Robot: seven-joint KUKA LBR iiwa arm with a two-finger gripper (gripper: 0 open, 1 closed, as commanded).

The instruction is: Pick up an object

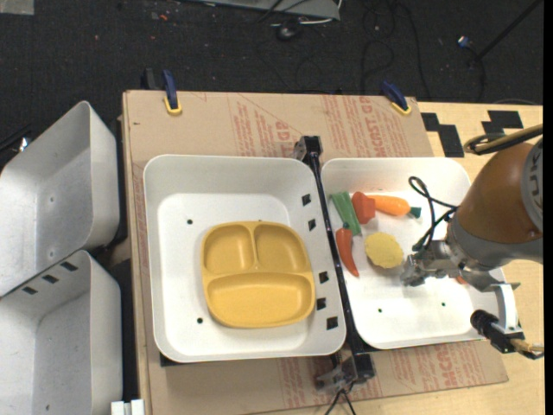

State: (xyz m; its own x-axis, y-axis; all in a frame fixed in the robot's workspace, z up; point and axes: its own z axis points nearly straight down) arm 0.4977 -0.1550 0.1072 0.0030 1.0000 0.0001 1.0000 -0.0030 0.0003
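The gripper (415,271) is low inside the right bin (449,331), its fingers just to the right of a yellow lump (384,251) lying on the bin floor. Whether the fingers are parted or closed cannot be told, nor whether they touch the lump. Beyond the lump lie an orange carrot (389,204) and a green piece (344,209); a red-orange pepper (347,251) lies just to its left. A yellow divided plate (257,275) sits in the left bin (173,232).
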